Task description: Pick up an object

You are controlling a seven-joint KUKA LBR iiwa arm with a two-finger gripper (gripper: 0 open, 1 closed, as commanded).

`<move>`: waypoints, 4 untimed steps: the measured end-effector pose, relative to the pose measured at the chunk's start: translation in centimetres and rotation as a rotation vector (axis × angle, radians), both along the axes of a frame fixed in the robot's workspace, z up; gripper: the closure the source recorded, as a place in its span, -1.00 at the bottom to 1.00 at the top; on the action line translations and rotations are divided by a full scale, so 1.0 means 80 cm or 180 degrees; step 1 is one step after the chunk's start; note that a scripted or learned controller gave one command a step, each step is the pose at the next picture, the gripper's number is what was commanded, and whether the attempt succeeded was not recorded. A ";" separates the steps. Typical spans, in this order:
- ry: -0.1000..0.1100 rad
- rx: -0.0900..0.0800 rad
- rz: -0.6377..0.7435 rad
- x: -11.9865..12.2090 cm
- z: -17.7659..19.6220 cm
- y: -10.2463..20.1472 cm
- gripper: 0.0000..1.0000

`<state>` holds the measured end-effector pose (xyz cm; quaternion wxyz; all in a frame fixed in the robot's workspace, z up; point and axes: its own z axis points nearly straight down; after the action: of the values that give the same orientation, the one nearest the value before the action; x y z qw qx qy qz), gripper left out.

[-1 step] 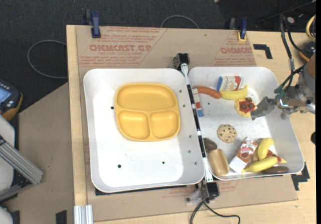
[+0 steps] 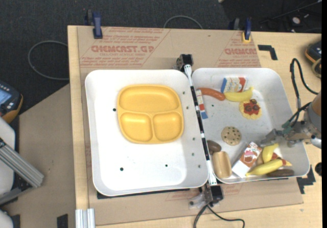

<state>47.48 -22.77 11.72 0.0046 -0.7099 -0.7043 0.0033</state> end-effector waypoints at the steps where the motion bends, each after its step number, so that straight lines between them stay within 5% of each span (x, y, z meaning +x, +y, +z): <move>1: -0.0047 -0.0004 0.0047 0.093 -0.044 0.055 -1.00; 2: -0.0025 0.0025 0.0027 0.021 -0.040 0.007 -1.00; 3: -0.0039 0.0002 0.0030 0.023 -0.028 0.007 1.00; 4: -0.0060 -0.0001 0.0053 0.028 0.052 0.110 1.00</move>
<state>49.71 -13.96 15.87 -0.0022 -0.7041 -0.7101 -0.0032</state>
